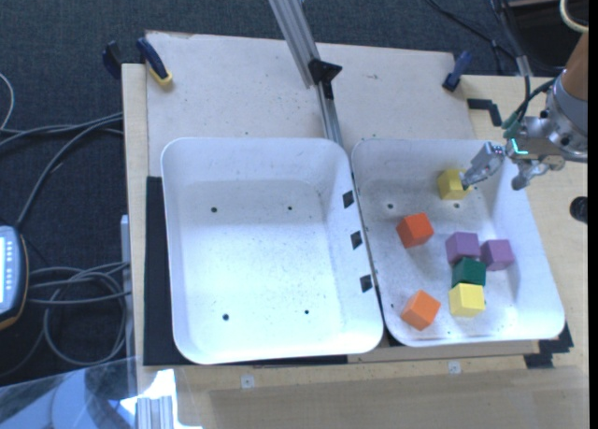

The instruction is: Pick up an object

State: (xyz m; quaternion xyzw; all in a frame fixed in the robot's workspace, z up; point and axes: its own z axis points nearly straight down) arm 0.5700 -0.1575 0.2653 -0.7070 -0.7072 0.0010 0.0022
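End effector [498, 167], yellow cube [451, 184] (tilted) beside

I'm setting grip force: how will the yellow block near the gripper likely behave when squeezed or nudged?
The yellow block looks like a small, rigid cube, so probably stiff and light. Its flat faces suggest sliding, not rolling, on the smooth white bin if the gripper nudges it.

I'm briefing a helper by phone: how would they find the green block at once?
Look in the right-hand white bin, toward its near right corner, where four blocks cluster. The green block sits in the middle of that cluster, with a yellow block just in front and two purple blocks behind. It is the only green one.
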